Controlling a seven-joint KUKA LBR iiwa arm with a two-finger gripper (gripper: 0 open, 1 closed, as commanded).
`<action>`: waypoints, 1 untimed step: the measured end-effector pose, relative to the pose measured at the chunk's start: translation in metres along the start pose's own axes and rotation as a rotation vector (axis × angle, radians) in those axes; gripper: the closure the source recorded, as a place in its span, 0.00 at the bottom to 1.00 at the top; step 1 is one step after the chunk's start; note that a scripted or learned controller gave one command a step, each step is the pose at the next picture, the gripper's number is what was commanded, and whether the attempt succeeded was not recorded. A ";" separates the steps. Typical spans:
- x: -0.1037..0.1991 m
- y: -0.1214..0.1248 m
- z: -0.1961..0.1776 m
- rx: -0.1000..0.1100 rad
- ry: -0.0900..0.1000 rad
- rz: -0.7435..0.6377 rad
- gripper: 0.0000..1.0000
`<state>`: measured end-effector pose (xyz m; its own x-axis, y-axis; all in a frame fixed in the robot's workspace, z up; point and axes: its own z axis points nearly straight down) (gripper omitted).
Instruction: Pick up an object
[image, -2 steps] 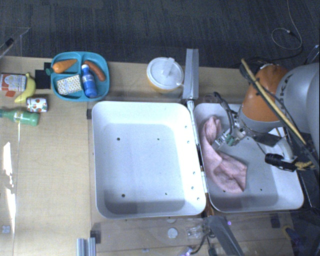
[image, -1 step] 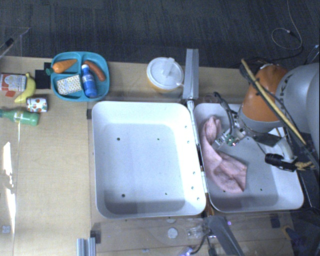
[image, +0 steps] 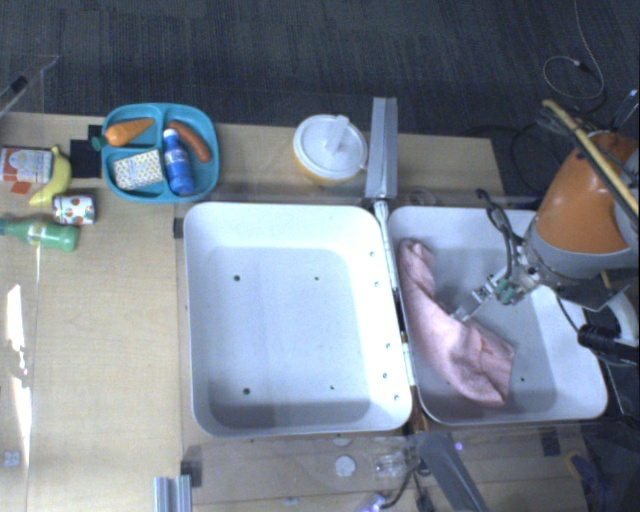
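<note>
A pink cloth (image: 450, 330) lies crumpled along the left side of the right bin (image: 560, 400), stretching from near the back wall to the front. My gripper (image: 472, 308) reaches in from the right and sits low at the cloth's right edge, about midway along it. The arm's orange band (image: 580, 205) and grey wrist stand over the bin's right half.
The left bin (image: 290, 320) lies beside the right one, with a metal divider post (image: 380, 150) at the back between them. Behind the bins sit a white lidded cup (image: 330, 148) and a blue tray (image: 160, 150) of toy food. Small toys (image: 45, 205) lie far left.
</note>
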<state>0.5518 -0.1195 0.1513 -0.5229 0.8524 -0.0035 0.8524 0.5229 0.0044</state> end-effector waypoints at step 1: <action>0.005 0.001 0.060 -0.007 -0.006 -0.091 0.00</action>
<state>0.5500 -0.1148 0.0909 -0.5983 0.8012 -0.0103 0.8011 0.5984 0.0112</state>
